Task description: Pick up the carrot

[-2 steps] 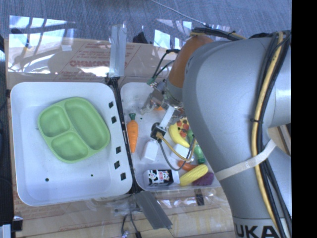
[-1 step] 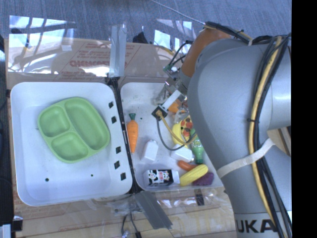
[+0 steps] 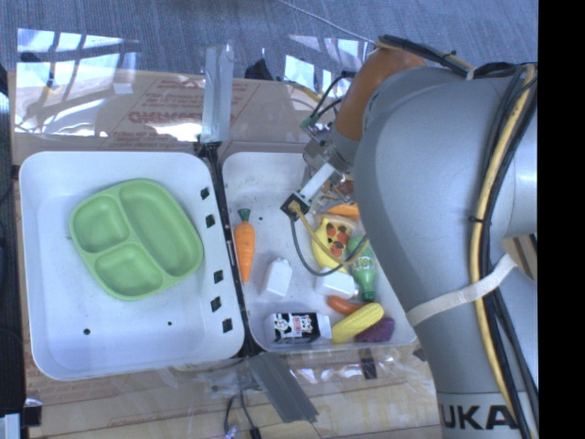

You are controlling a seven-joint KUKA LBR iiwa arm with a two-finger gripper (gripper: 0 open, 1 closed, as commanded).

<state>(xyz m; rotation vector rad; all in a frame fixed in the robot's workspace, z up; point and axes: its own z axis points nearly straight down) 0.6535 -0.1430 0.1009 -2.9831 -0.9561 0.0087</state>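
Carrot lies against the right bin's left wall.

A divided plate is lying in the left bin. The carrot is lying in the right bin, beside its left wall, with the arm reaching over the bin's right side.

White letters "UKA", part of the maker's name, show on the arm's base.
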